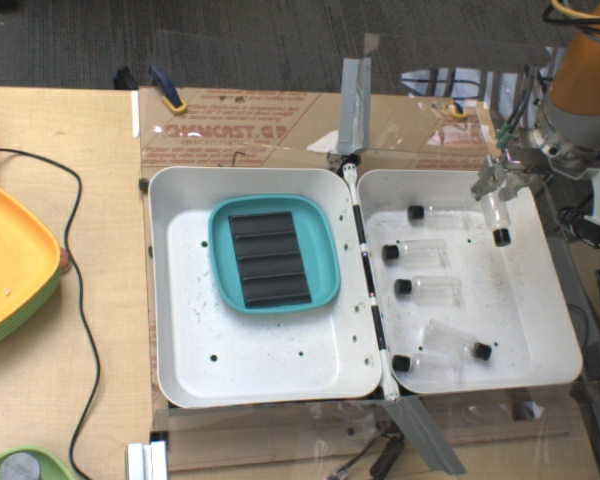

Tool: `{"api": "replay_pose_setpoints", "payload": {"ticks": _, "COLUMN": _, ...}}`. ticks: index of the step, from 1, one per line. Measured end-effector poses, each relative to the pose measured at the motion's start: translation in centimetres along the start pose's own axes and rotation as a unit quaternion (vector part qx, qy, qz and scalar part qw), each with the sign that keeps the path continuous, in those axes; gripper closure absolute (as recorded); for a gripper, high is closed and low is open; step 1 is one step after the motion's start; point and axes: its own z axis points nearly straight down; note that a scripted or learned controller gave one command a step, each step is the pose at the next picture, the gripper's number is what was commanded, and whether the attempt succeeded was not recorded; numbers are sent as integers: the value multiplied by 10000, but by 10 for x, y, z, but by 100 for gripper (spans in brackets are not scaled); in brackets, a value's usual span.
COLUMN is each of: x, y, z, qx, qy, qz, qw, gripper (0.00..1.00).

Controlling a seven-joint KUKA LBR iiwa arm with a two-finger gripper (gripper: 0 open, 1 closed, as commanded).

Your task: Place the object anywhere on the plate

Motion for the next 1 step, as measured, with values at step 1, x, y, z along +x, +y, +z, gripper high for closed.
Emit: {"api": "replay_pose_setpoints", "payload": {"ticks": 1, "x": 0, "y": 0, "z": 0, "qx": -2, "qy": 0, "qz": 1, "qw": 10000, "gripper": 0}}
